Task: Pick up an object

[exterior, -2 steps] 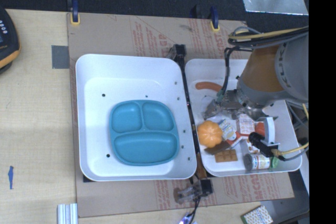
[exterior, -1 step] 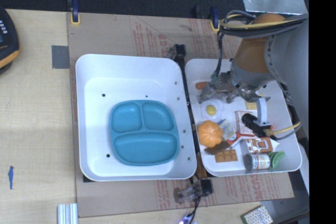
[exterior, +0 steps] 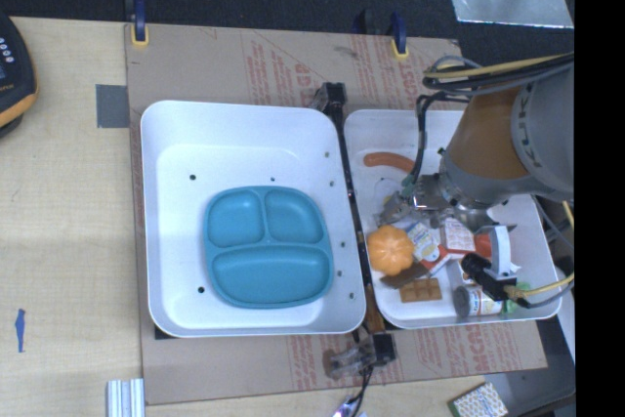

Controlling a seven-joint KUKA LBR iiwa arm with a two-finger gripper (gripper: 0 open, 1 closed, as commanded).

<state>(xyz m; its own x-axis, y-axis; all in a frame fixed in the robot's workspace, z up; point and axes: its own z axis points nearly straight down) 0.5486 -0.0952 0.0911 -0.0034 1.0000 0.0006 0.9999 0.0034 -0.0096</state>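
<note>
The right bin [exterior: 383, 126] holds a heap of small items. Among them are an orange fruit [exterior: 391, 249], an orange sausage [exterior: 388, 160] near the far wall, a brown ridged bar [exterior: 421, 290], a white-and-red packet [exterior: 456, 235] and a small bottle [exterior: 478, 304] lying on its side. My gripper [exterior: 415, 201] hangs low over the middle of this bin, just above and right of the orange fruit, with the grey arm and its orange band [exterior: 493, 137] covering the bin's right half. The arm's bulk hides the gripper tips and whatever lies under them.
A blue divided plate [exterior: 268, 245] lies in the left bin [exterior: 156, 210]. Both bins rest on a cardboard sheet [exterior: 244, 63] held by blue clamps [exterior: 139, 15] at the far edge. A yellow-black device [exterior: 12, 73] sits at the far left. Cables [exterior: 459, 71] loop over the arm.
</note>
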